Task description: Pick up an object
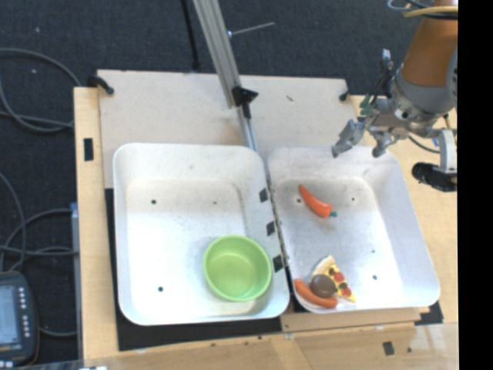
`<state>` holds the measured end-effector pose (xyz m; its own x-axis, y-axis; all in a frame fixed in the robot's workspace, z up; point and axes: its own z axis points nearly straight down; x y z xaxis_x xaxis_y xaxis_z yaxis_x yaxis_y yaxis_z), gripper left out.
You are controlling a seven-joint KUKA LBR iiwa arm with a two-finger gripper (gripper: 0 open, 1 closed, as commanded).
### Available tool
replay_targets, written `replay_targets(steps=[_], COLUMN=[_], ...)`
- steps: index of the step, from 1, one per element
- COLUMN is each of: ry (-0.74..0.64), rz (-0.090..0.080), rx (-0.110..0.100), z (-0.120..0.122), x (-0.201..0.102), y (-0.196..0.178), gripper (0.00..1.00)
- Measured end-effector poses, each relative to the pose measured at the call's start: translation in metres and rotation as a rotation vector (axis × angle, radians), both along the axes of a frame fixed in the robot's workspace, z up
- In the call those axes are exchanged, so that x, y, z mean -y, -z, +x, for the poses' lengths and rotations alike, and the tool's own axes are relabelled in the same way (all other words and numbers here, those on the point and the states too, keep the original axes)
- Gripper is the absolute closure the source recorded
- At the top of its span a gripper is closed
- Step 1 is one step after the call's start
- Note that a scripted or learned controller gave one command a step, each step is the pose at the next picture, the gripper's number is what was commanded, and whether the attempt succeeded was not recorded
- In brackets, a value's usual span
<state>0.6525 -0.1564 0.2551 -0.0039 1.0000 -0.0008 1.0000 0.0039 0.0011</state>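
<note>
An orange carrot [316,202] with a green tip lies in the upper middle of the right bin [400,206]. At that bin's front edge sit a hot dog [314,293], a dark brown lump [323,285] and a pizza slice [337,276], bunched together on a small white plate. A green bowl [237,267] stands in the front right corner of the left bin [139,206]. My gripper [360,143] hangs over the right bin's back rim, up and to the right of the carrot, open with nothing between its fingers.
A slanted aluminium pole [223,52] rises from the back of the divide between the bins. The arm with its orange band [427,52] comes in from the upper right. Bare beige bench [185,106] lies behind the bins.
</note>
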Motion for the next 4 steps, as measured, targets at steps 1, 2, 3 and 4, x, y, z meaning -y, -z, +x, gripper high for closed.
replay_targets(steps=[1, 2, 3, 4], ry=[0.000, 0.004, 0.004, 0.006], rz=[-0.001, -0.002, -0.001, -0.002], rx=[0.000, -0.004, -0.006, -0.005], z=[0.000, 0.004, 0.000, -0.001], x=[0.000, 0.005, 0.003, 0.005], y=[0.000, 0.044, 0.106, 0.157], gripper=[0.00, 0.00, 0.00, 0.00])
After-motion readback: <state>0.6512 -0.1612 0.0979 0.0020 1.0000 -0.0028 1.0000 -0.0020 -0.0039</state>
